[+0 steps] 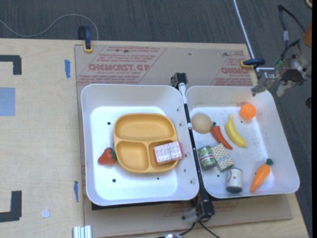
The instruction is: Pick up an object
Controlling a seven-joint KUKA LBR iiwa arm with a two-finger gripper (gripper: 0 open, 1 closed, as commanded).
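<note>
Approach step: nothing is picked up yet.

In your left bin (94,148) sit a strawberry (107,156) and a boxed tray (144,142); in the right bin (285,148), the small round orange (247,111) lies nearest the gripper (270,86), which hangs above the far corner, grip unreadable. You'd next lower over it.
</note>
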